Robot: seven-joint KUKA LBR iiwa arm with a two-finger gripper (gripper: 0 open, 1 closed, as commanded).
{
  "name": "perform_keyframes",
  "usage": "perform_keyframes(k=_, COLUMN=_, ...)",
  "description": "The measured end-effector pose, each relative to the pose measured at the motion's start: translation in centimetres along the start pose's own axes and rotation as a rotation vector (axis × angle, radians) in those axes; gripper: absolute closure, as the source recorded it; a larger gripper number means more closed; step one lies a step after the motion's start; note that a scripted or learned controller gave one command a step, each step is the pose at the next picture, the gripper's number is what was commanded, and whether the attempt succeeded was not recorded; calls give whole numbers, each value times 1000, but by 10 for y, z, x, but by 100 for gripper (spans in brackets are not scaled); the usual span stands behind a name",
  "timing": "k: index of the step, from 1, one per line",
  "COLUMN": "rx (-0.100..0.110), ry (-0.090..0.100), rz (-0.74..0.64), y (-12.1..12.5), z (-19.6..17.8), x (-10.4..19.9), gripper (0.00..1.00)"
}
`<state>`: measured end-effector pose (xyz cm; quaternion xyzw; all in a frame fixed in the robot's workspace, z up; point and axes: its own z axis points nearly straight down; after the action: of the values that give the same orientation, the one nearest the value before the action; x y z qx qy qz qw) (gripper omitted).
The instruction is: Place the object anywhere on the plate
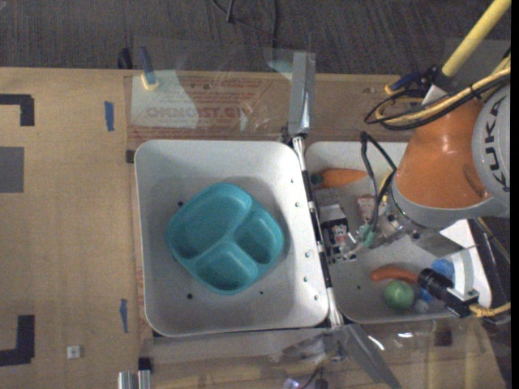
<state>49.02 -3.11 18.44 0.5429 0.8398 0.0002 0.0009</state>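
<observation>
Dark carpet runs along the top behind a wooden bench [65,217] marked with black tape corners and short blue tape strips. Well to the left of the jaws sits the left bin [162,298], a shallow white tray holding a teal plate [226,237] with three compartments, lying slightly turned near the bin's middle. A metal divider [315,233] with screws runs between the two bins, just left of the jaws. The gripper [362,241] hangs low over the left part of the right bin [357,294], its pale greenish tips pointing down and to the left toward the divider; whether the jaws are open, closed, or gripping anything cannot be told at this size and blur. Above the jaws, near the far edge of that bin, lies an orange carrot [345,177]. Below and to the right of the jaws rests a smaller reddish-orange piece [393,273], and just below that a green ball [398,295], with a blue item [443,269] a little farther right, partly hidden by a black part of the arm. The arm's orange band [438,164] and grey body [495,148] fill the space to the upper right of the jaws, trailing black and yellow cables [430,96].
</observation>
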Motion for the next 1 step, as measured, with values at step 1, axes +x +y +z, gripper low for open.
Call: perform_keyframes(k=1, rx=2, ry=3, rz=-182, y=-3, z=0, x=19, gripper=100)
